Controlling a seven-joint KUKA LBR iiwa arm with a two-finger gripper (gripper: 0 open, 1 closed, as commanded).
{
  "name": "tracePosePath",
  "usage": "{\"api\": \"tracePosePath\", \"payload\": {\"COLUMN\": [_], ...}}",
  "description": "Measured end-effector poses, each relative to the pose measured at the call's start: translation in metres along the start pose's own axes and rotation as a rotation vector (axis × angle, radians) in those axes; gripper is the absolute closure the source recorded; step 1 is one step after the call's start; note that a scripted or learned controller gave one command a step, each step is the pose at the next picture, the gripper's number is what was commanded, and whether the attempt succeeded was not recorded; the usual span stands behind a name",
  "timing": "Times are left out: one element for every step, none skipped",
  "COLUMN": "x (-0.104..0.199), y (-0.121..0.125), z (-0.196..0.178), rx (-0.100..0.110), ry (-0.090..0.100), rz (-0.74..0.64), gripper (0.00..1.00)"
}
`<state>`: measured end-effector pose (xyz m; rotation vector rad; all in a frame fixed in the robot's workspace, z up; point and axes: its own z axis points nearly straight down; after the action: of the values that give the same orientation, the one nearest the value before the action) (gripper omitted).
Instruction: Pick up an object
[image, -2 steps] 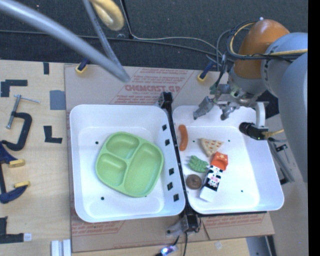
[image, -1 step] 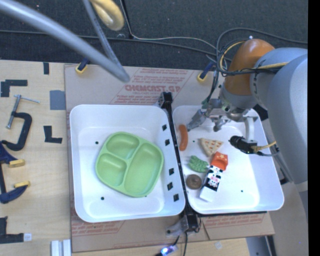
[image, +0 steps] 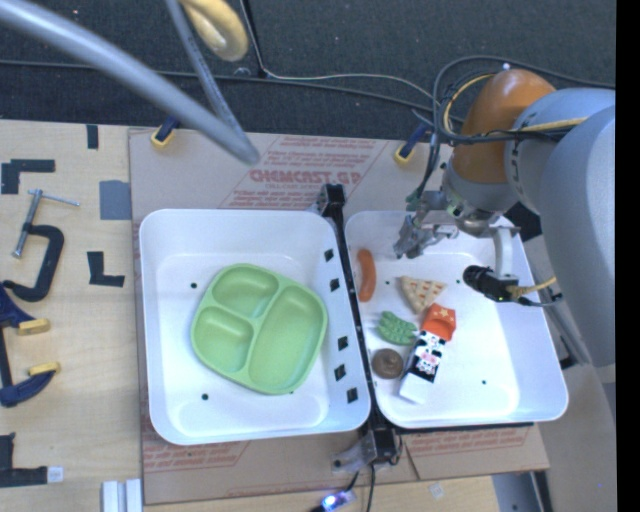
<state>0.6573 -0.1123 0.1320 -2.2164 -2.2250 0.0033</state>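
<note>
Gripper: (image: 412, 243) over right bin's (image: 520, 400) back edge, above bare floor; whether jaws are apart or together, cannot tell.
Sausage: (image: 366, 274) by right bin's left wall, just left of gripper.
Wedge: (image: 421, 292) mid-bin, below gripper.
Carton: (image: 430, 352) toward front edge; green pods (image: 396, 327), brown disc (image: 387, 362) beside it.
Left bin: (image: 165, 400) green tray (image: 260, 328) centred.

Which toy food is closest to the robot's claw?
The tan wedge-shaped slice, lying just below the gripper. The hot dog, green pea pod and milk carton lie farther off.
</note>
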Motion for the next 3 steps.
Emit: {"api": "tracePosePath", "payload": {"x": [-0.006,0.001,0.002], "y": [0.002,0.008,0.009], "z": [-0.061,-0.111,-0.132], "rx": [-0.006,-0.007,-0.003], "ry": [0.000,0.001,0.001], "rz": [0.003,0.001,0.002], "gripper": [1.00,1.00,1.00]}}
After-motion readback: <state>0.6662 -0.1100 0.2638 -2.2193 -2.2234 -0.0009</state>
